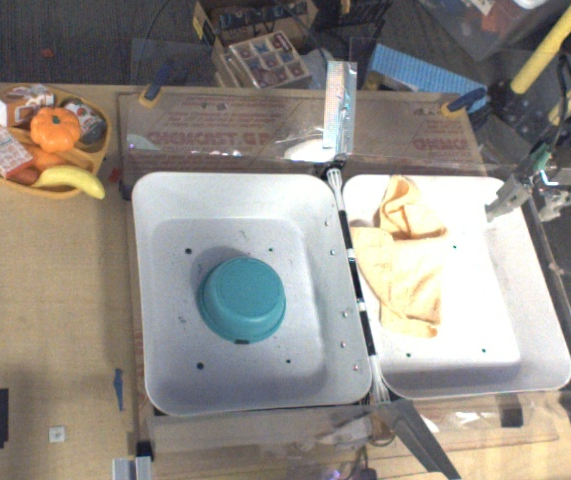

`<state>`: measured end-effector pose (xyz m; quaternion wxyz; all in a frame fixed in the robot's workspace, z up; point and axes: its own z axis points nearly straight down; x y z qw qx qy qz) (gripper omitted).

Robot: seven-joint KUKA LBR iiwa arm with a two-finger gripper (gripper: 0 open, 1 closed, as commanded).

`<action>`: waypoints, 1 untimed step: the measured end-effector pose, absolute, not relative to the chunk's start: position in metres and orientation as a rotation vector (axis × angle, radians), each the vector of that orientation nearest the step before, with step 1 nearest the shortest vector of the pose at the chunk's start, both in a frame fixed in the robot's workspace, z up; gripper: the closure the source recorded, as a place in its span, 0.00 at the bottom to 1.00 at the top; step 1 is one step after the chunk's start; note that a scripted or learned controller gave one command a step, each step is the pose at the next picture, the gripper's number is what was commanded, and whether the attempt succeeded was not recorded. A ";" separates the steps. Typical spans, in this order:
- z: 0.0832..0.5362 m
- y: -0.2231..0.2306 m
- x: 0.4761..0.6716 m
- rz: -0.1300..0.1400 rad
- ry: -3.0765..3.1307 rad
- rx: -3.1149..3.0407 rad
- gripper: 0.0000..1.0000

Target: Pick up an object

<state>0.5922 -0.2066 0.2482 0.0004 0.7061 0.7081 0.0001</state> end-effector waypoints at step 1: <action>0.124 -0.165 0.603 0.000 2.237 2.205 0.00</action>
